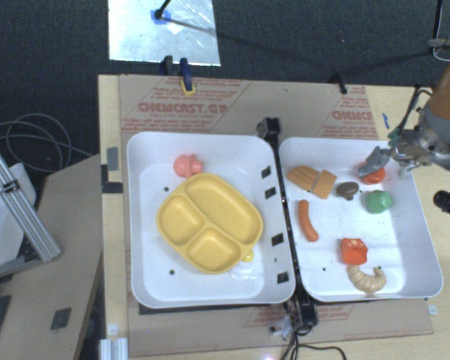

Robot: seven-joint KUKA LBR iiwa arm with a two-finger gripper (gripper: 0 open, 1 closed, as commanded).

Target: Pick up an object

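Over the right bin (427,265), my pincer (378,161) hovers beside a red piece (373,176). Its grip I cannot tell; nothing is lifted yet.

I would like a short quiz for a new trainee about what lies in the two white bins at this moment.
1. True or false: the yellow divided tray lies in the left bin.
2. Which item lies nearest the tool? A) the orange sausage B) the red-orange item at the far edge C) the pink toy
3. Fill in: the green ball lies in the ____ bin.

Key: 1 true. 2 B. 3 right.
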